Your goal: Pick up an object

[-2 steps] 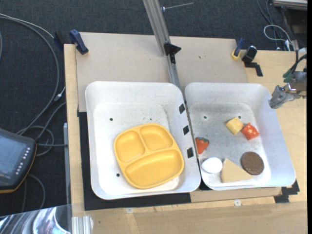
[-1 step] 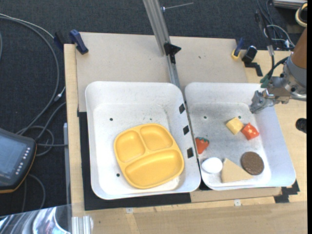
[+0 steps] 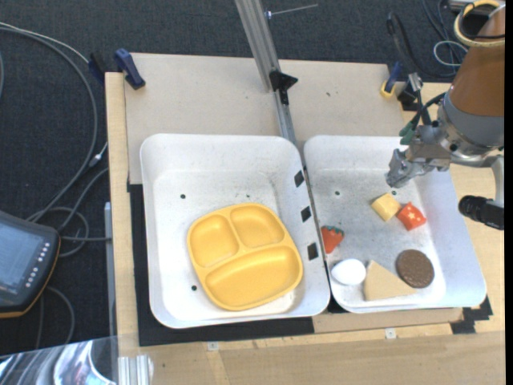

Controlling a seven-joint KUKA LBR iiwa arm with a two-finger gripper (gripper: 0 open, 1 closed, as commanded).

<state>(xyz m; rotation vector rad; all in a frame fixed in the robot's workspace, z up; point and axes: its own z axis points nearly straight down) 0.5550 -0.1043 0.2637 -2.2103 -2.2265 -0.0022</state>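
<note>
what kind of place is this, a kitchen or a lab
Most likely a robotics lab bench, not a kitchen: a robot arm reaches over two white bins, the food pieces look like toys, and loose cables run across the dark floor.

Grey arm [image 3: 473, 119], orange band [image 3: 481, 70] above wrist, small dark metal pincer [image 3: 398, 175].

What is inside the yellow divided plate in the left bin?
The yellow divided plate shows three compartments, all bare yellow with no items in them. It lies in the left bin; the bin floor under the plate is covered and cannot be seen.
</note>
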